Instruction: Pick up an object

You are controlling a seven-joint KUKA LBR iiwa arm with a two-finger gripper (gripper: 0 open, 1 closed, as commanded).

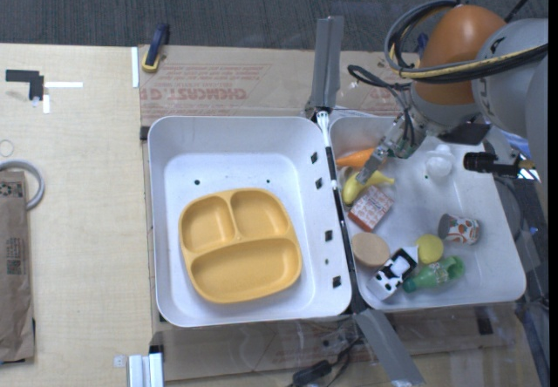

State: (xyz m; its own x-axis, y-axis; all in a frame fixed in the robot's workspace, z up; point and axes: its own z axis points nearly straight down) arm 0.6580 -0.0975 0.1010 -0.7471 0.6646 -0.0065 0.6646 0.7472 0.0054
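Note:
My gripper reaches down into the right bin near its far left corner. Its tip is right over an orange carrot and the upper end of a yellow banana. I cannot tell whether it touches either one. Just in front of the banana lies a red and white packet. The arm's orange band hangs above the far edge of the bin.
Nearer the front of the right bin lie a tan disc, a black and white toy, a yellow ball, a green bottle and a small can. The left bin holds a yellow divided plate.

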